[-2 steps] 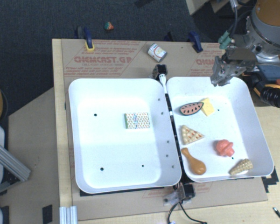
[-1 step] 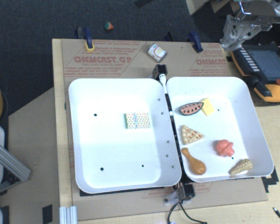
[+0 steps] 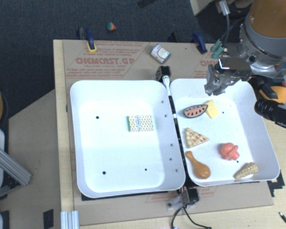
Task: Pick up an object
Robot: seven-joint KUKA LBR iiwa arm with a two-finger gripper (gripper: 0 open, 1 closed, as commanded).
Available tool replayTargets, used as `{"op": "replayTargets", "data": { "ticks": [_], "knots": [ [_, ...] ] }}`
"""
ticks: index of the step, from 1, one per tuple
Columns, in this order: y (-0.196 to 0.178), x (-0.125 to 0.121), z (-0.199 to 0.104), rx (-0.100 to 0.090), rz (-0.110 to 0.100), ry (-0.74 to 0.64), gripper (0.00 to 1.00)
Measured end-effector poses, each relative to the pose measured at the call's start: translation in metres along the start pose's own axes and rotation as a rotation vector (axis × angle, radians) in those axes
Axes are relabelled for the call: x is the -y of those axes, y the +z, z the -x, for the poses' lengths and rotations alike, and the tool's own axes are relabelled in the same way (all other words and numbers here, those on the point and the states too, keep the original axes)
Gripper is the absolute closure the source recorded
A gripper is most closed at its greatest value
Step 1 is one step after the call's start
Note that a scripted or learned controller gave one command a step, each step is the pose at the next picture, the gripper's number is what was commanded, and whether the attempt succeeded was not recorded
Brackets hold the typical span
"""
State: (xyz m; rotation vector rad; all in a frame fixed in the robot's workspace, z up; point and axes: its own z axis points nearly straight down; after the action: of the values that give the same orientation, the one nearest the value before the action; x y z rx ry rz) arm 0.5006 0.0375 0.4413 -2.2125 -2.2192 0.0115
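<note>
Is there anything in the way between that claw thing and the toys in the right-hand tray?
Nothing visible blocks it. The tool hangs above the back of the right bin, and the nearest toys, the yellow cheese wedge and the watermelon slice, lie uncovered just in front of it, touching each other.

I work in what looks like a robotics lab. My surface (image 3: 133, 56) is a board still under brown protective paper, fixed with blue clamps (image 3: 90, 39) at its far edge and bearing two shallow white bins (image 3: 81, 128) over dark carpet (image 3: 38, 13). Cables (image 3: 190, 218) trail off the near edge, aluminium framing (image 3: 9, 168) stands at the left, and toy food pieces (image 3: 229, 150) lie in one bin.
</note>
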Motion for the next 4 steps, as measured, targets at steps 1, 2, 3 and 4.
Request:
{"op": "replayTargets", "data": {
  "ticks": [1, 2, 3, 4],
  "knots": [
    [-0.062, -0.026, 0.002, 0.000, 0.020, 0.002, 1.00],
    [0.018, -0.005, -0.041, 0.001, 0.000, -0.002, 1.00],
    [-0.022, -0.030, 0.004, 0.002, 0.017, 0.008, 1.00],
    [-0.099, -0.054, 0.016, 0.001, 0.023, 0.005, 1.00]
  ]
}}
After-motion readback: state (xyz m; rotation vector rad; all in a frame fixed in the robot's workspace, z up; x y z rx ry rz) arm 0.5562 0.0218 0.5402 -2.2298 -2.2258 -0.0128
